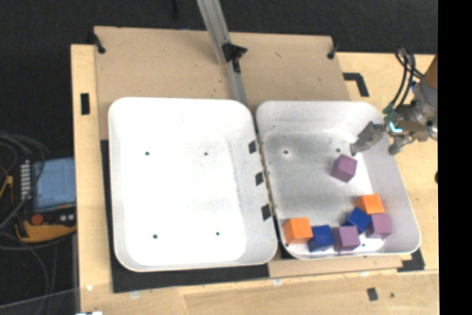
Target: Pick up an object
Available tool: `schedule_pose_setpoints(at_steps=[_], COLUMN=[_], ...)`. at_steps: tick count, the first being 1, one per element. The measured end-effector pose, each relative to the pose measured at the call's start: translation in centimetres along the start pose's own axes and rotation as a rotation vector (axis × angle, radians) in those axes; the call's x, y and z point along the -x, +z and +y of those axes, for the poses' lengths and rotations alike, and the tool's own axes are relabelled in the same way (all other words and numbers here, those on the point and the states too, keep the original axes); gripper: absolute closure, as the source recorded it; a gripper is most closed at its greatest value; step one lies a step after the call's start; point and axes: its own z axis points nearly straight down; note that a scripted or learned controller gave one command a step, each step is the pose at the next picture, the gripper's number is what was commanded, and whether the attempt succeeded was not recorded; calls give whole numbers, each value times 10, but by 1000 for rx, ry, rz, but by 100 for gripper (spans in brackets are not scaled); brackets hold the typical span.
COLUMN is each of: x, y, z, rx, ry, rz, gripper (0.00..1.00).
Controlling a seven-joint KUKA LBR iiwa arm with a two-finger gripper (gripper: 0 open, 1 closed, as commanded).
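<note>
Two white bins sit on your bench. Your gripper (377,138) hangs over the right bin (310,118), fingers apart, holding nothing. A purple cube (344,168) lies just beside it, untouched. You are approaching; next, lower over the cube and close.

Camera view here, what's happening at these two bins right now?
The arm reaches in from the right, its tool over the upper right part of the right bin. A lone purple block lies just below and left of it, apart from the tool. Other orange, blue and purple blocks sit clustered along that bin's lower edge. Nothing is seen held.
</note>
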Motion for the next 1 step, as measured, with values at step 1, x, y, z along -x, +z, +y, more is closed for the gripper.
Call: schedule_pose_setpoints(at_steps=[1], x=[0], y=[-3], z=[1], rx=[5], ry=[-1], rz=[-1], gripper=[0])
